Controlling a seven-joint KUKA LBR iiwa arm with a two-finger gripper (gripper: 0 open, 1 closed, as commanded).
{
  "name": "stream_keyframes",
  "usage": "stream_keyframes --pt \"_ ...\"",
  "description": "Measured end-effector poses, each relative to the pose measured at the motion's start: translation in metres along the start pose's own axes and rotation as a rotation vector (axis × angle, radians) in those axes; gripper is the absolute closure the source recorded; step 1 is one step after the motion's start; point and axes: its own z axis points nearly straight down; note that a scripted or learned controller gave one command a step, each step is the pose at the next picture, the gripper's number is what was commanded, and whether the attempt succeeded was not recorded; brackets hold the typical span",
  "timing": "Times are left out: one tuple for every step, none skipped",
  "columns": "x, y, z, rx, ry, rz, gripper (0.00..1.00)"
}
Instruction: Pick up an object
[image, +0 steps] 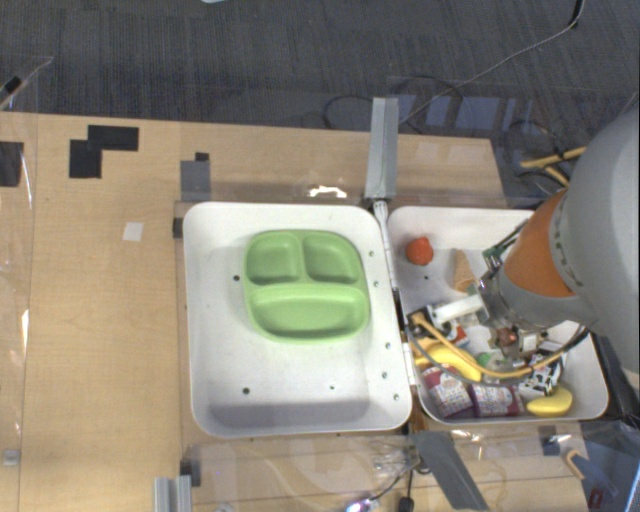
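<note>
Camera view, fixed above, slanting down on two white bins side by side on wooden bench.

Left bin: holds green divided plate, three compartments, lying flat near middle.

Right bin: crowded with small things. Red ball near upper left corner, apart from rest. Tan wedge just right of it. White tube below wedge, lying crosswise. Yellow banana along left-centre, curving toward front. Two dark red packets against front wall, side by side. Yellow lemon-like piece in front right corner, with black-and-white spotted piece just above it.

Arm reaching in from right, grey with orange band, wrist low over right bin. Gripper down among clutter, near banana's end and loose yellow cable. Jaw state: cannot tell, hidden under wrist. Nothing seen lifted; all objects resting in bin.
</note>
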Motion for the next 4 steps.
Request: stream_keyframes --pt "-0.034 0.045 0.0 -0.002 0.002 -0.026 0.0" --pt "0.077 0.005 -0.019 0.004 -0.014 -0.006 0.0" --pt "0.022 0.003 0.001 0.001 -0.001 -0.002 0.0" --pt "0.114 0.02 -0.057 0.003 -0.012 -0.006 0.0"
